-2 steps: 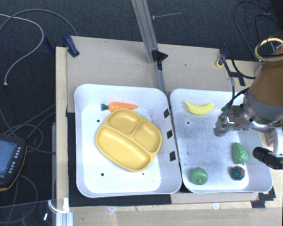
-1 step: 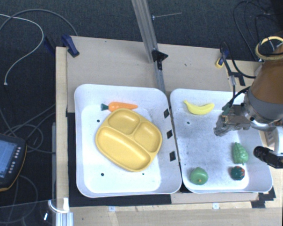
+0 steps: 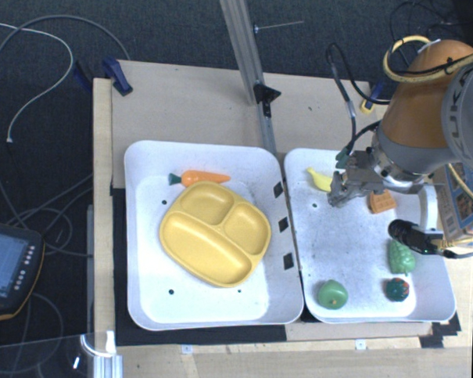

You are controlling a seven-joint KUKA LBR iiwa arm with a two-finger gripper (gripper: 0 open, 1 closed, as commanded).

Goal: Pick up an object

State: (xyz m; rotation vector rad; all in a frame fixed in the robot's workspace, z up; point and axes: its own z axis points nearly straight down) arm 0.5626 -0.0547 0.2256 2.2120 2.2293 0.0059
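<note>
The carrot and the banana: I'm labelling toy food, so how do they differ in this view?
The carrot is orange with a green top; the banana is plain yellow. The carrot lies in the left bin, beside the yellow plate; the banana lies in the right bin, close to the pincer. Both sit near their bins' far edges.

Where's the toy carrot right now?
The carrot lies in the left bin, near its far edge, just beyond the yellow divided plate in the camera view.

Single fixed overhead camera, slanted down, both bins (image 3: 222, 156) framed
</note>
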